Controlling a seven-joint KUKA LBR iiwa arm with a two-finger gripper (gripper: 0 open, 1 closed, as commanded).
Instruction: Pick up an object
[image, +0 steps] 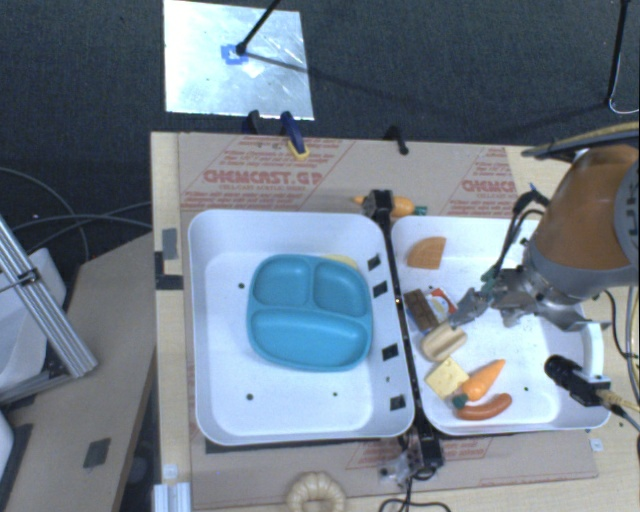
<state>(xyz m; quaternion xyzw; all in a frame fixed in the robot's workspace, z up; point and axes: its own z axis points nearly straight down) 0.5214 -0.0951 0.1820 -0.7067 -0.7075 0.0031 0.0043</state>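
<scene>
The right white bin (560, 395) holds several toy foods: an orange wedge (427, 252), a brown chocolate bar (420, 311), a beige bread roll (443, 343), a yellow cheese block (446, 378), a carrot (484, 377) and a red sausage (485, 405). My gripper (465, 308) reaches in from the right and hangs low over the bin's middle, just right of the chocolate bar and above the bread roll. I see nothing held in it. A small red and white item (440, 297) lies by its tip.
The left white bin (225, 400) holds a blue divided plate (308, 310). Black clips (380, 290) line the divider between the bins. A yellow item (400, 207) sits behind the bins, and a beige ring (318, 491) lies at the front edge.
</scene>
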